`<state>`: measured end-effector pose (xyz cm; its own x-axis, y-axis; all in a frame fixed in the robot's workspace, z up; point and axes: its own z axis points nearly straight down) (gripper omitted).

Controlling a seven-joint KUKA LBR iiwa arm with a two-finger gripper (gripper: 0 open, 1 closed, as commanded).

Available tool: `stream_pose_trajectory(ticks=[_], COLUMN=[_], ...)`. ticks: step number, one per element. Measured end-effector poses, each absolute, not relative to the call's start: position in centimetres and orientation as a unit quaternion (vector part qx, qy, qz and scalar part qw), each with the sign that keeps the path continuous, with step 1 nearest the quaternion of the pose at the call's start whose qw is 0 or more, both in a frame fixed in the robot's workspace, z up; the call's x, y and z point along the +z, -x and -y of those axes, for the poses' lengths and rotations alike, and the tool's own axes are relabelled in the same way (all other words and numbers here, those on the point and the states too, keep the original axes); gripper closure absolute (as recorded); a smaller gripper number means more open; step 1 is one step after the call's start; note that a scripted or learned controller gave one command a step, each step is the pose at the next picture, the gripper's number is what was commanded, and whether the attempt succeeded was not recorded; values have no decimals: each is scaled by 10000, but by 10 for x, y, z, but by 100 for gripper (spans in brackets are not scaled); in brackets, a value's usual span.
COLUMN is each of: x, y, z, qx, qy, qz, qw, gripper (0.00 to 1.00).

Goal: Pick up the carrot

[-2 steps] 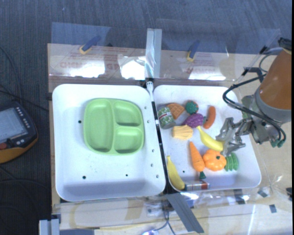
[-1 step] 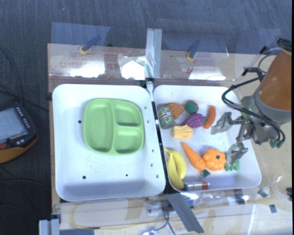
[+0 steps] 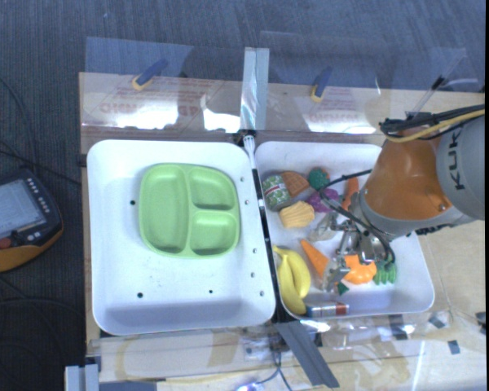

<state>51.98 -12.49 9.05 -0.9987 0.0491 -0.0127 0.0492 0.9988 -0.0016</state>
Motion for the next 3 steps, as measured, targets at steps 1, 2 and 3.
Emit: stream_pose_trajectory(ticks=[1, 2, 3], x=[92, 103, 235], y=[-496, -497, -486], z=[100, 100, 60], qx=[-24, -30, 1], qy=[-223, -218, -1270], qz=[-9997, -9997, -9919], qw=[119, 112, 45], gripper=[0, 100, 100])
